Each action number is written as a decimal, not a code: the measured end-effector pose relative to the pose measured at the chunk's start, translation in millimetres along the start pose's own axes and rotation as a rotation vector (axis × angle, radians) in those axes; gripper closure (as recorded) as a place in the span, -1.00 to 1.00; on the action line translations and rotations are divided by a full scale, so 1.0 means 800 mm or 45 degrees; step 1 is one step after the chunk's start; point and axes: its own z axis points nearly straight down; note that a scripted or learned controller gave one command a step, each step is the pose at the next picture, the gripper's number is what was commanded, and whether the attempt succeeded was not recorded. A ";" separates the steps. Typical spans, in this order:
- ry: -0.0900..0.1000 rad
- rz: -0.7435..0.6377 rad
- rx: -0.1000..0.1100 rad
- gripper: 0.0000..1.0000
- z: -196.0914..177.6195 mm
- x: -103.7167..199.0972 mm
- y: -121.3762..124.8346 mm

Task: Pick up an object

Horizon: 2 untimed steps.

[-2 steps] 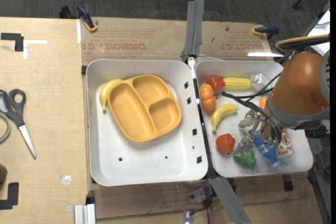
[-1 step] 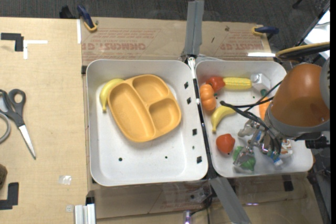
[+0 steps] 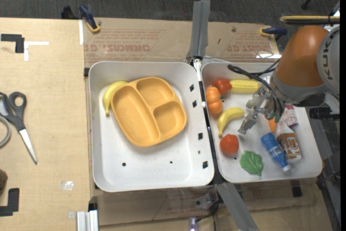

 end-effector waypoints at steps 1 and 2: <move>-0.002 0.277 0.000 -1.00 -0.001 -0.095 -0.026; -0.010 0.270 0.000 1.00 -0.015 -0.096 -0.024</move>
